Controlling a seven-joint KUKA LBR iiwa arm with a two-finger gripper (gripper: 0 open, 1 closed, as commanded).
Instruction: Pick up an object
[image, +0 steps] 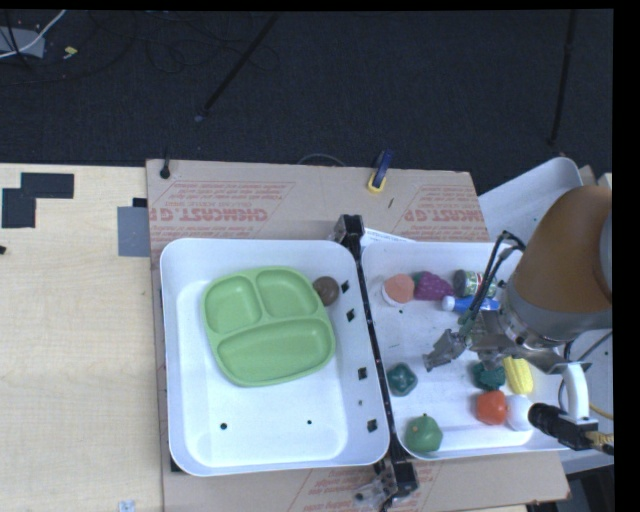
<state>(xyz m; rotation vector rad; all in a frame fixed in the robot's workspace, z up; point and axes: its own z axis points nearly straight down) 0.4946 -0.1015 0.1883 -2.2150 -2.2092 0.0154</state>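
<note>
Bench (70, 330) of pale wood, cardboard (300, 205) under two white bins, dark floor behind. Left bin (260, 440): one green tray (268, 325), one brown ball (326, 290). Right bin (455, 432): about ten small toys, among them apple (422, 434), orange ball (490, 407), corn (518, 376). Gripper (441, 353) low over right bin; fingers too blurred, cannot tell spread or hold.

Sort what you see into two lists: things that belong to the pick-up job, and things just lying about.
Belonging to the job:
gripper
right bin
green apple
dark green toy
orange ball
yellow corn
purple toy

Just lying about:
left bin
green divided plate
brown ball
yellow clamp
</note>
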